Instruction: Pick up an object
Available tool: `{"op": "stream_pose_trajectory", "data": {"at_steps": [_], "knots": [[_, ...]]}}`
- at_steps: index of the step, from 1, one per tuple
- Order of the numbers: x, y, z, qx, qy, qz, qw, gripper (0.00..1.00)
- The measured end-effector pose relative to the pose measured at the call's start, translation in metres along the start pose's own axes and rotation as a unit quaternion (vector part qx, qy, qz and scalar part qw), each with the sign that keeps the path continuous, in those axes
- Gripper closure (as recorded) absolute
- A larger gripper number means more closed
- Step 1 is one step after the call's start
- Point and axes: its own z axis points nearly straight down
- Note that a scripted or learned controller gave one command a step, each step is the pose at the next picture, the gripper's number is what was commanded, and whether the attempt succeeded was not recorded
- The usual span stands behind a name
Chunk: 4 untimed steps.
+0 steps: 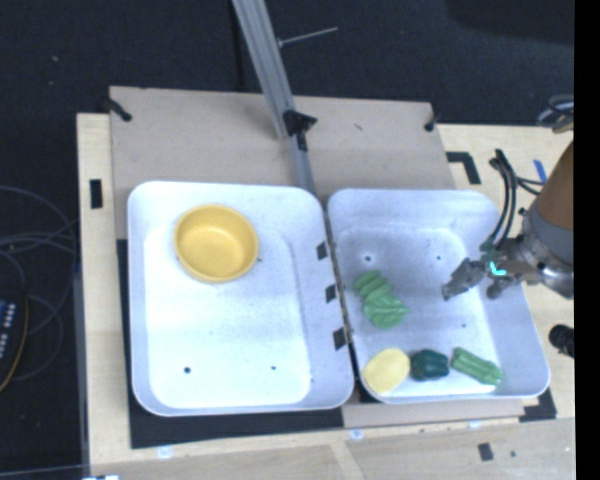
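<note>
The pale wooden bench (pixel 95 298) carries a brown board (pixel 200 138), and just in front of that board two white bins, the left bin (pixel 220 378) touching the right bin (pixel 520 343).

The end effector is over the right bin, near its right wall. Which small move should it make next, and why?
Probably a short move down and to the view's left, toward the light green ridged toy. The end effector sits above bare bin floor in the right bin with nothing between its tips, and that toy lies closest, apart from the yellow piece and the dark green piece crowded at the near wall.
</note>
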Motion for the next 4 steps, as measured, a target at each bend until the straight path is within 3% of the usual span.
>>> {"op": "stream_pose_trajectory", "data": {"at_steps": [1,3,4], "knots": [[0.000,0.000,0.000,0.000,0.000,0.000,1.0000,0.00],[-0.003,-0.003,0.108,0.000,0.000,0.000,1.0000,0.00],[-0.003,-0.002,0.096,-0.002,0.000,0.001,1.0000,1.00]]}}
